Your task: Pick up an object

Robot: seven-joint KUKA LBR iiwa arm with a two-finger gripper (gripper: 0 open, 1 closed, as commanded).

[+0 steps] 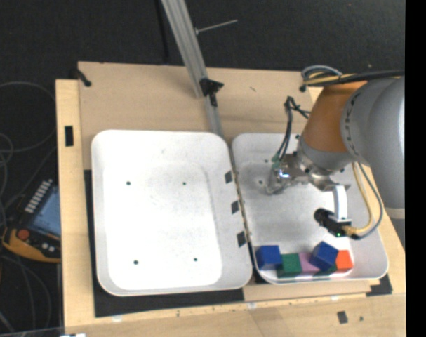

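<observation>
Several small blocks lie along the front wall of the right bin (262,153): a blue block (269,255), a green block (290,264), a pale purple block (309,264), a second blue block (325,254) and an orange block (344,260). My gripper (276,181) hangs over the bare middle of the right bin, well behind the blocks and apart from them. The grey arm with its orange band (328,121) reaches in from the right. Nothing shows between the fingers.
The left bin (111,153) lies beside the right one, with black clips (235,206) along the shared edge. A metal rail (188,44) slants in from the top toward the bins. Cables and a pendant (30,220) lie off the bench at the left.
</observation>
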